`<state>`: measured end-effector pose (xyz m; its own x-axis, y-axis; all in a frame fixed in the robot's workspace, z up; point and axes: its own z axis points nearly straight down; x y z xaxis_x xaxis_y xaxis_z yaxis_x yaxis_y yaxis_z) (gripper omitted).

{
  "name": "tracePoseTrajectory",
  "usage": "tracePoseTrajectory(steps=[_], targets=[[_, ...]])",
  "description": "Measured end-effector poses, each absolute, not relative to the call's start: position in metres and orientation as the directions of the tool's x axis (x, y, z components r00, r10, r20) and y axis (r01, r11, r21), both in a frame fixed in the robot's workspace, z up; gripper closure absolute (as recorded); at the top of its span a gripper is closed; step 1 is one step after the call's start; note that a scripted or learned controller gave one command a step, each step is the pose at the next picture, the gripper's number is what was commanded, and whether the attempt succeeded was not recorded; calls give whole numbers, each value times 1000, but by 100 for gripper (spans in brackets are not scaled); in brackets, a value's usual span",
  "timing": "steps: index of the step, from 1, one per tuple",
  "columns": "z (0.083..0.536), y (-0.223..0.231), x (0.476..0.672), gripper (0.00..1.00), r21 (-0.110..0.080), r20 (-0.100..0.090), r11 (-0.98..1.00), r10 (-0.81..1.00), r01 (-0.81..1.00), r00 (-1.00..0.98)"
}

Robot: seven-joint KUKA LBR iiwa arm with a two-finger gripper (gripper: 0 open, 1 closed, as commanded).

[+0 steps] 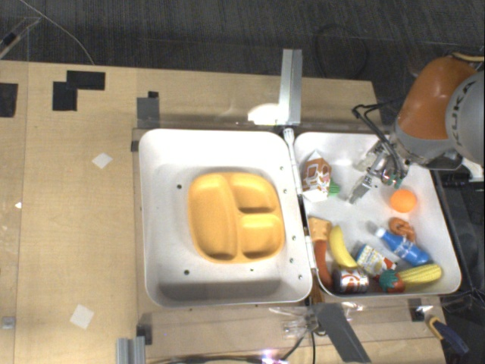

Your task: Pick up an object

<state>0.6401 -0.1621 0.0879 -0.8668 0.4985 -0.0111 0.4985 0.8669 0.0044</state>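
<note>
Grey arm with orange band enters from the right, its two-finger gripper (pixel 365 182) hanging over bare floor in the upper half of the right shallow white bin (pixel 447 226), fingers (pixel 358 193) slightly apart and clamped on nothing. Small orange ball (pixel 404 200) lies just beside it near the right wall; yellow plastic banana (pixel 342 249) and other toys crowd the lower edge. Left white bin (pixel 159 203) holds a yellow divided tray (pixel 235 215) on the wooden worktop (pixel 68 226).

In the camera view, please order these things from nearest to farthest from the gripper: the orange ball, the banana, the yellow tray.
From the gripper:
1. Orange ball, just to its right in the right bin.
2. Banana, lower in the same bin, toward its front.
3. Yellow tray, far left, in the other bin.
</note>
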Motion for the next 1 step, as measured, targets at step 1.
tracePoseTrajectory(steps=[1], targets=[[89, -209, 593, 0, 1, -12, 880, 475, 475, -880]])
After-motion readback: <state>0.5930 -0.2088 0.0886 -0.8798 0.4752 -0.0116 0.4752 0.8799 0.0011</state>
